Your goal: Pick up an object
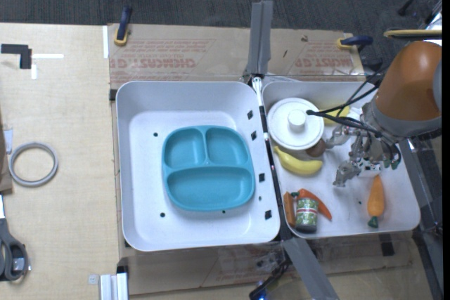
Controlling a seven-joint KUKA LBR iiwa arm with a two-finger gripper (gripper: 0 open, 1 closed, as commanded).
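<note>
Carrot [376, 197] — the nearest candidate — lies at about four o'clock from the gripper [349, 172], near the right bin's [330, 230] right wall, tip pointing up the frame. Whether the gripper is open or closed I cannot tell; nothing appears caught in it, and it hangs over bare floor in mid-bin. The carrot looks light, stiff and smooth, so it would probably be best taken across its thick middle. At nine o'clock lies a banana [301, 162], partly under a white lidded pot [297, 122]; at seven o'clock, a small can [306, 214]. The wall crowds the carrot's far side — the open room is on its left. The left bin [133, 172] holds a blue divided plate [209, 168].
</note>
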